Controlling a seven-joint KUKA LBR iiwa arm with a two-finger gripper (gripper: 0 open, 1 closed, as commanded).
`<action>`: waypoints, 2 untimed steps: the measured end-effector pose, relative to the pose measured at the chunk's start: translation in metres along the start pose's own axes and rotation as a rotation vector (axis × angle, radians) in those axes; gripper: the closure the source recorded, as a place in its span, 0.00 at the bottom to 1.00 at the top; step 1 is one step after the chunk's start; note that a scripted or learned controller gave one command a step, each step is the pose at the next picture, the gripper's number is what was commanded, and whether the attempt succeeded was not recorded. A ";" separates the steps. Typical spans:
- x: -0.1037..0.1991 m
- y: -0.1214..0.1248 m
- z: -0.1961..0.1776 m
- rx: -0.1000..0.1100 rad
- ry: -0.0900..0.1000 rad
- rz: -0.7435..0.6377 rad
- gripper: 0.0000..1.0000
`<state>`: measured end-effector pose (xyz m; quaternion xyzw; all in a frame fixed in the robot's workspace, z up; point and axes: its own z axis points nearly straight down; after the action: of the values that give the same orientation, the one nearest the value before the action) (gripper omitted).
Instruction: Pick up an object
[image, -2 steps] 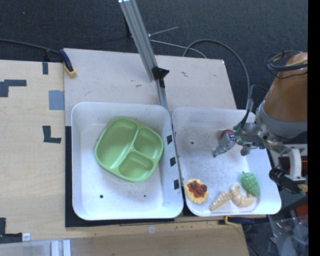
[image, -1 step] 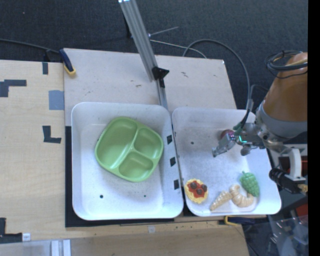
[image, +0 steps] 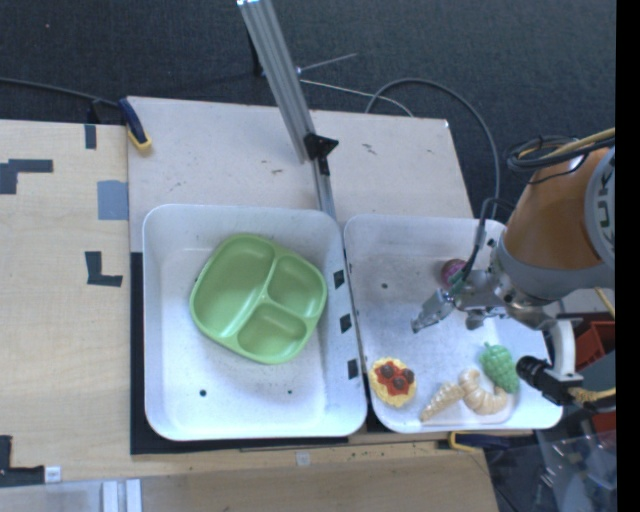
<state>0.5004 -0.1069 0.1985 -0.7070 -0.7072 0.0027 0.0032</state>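
The right bin holds a small round tart with red berries near its front left, a cream ice-cream cone and a tan croissant at the front, a green leafy piece at the right, and a dark pink ball further back. My gripper hangs over the middle of this bin, left of the wrist, between the pink ball and the tart. Nothing shows between its fingers.
The left bin carries a green divided plate. A metal pole slants down from the top to the bins' shared wall. The arm's orange-banded body covers the right bin's far right side.
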 end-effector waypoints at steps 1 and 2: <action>0.001 -0.009 0.046 -0.005 0.001 -0.001 0.00; -0.006 -0.009 0.105 -0.007 0.000 0.002 0.00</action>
<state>0.4903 -0.1128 0.0933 -0.7078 -0.7065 0.0004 0.0008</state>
